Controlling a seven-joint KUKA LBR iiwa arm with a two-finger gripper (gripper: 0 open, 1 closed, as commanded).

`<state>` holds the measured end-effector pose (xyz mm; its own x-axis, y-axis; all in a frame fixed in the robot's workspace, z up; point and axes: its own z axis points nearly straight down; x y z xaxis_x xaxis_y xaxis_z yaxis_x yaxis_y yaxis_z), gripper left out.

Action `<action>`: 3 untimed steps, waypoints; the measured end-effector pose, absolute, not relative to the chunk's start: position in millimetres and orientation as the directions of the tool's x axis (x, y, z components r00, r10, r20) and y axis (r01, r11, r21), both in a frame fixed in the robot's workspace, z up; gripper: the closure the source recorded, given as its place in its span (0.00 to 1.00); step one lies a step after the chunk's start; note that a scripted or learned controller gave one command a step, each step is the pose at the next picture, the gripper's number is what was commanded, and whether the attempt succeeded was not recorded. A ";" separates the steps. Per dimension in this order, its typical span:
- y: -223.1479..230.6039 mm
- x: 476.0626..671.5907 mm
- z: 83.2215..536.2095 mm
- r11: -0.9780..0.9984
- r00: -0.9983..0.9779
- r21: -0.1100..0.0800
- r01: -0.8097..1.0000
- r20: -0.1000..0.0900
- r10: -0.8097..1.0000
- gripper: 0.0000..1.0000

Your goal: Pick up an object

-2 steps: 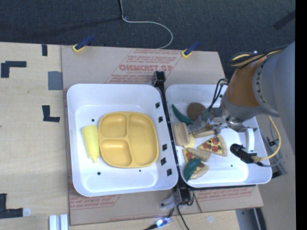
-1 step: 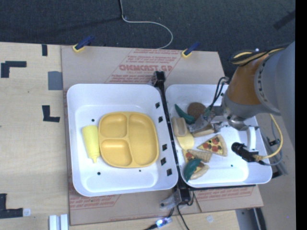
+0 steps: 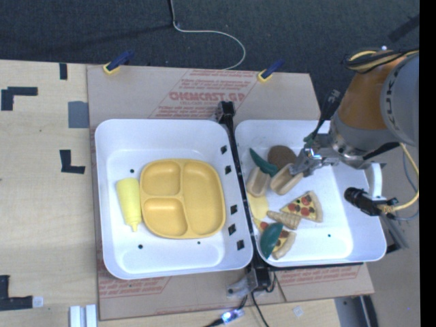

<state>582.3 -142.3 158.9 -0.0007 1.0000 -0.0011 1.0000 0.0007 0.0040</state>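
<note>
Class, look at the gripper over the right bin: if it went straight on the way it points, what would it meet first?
Probably the tan toy piece lying at the gripper tips, toward the picture's lower left. Height is unclear, so contact may already exist.

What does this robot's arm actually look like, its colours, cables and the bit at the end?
The arm is a thick rounded grey tube with an orange band above the wrist. Yellow and black cables loop along it. It ends in a small gripper of dark and silvery metal parts, far slimmer than the arm itself.
</note>
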 end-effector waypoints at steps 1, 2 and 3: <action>-138.3 588.1 203.2 0.002 -0.002 0.004 1.000 -0.001 1.000 1.00; -137.8 588.5 225.2 0.002 -0.002 0.000 1.000 0.000 1.000 1.00; -82.2 582.1 231.9 0.006 -0.006 -0.002 1.000 0.002 1.000 1.00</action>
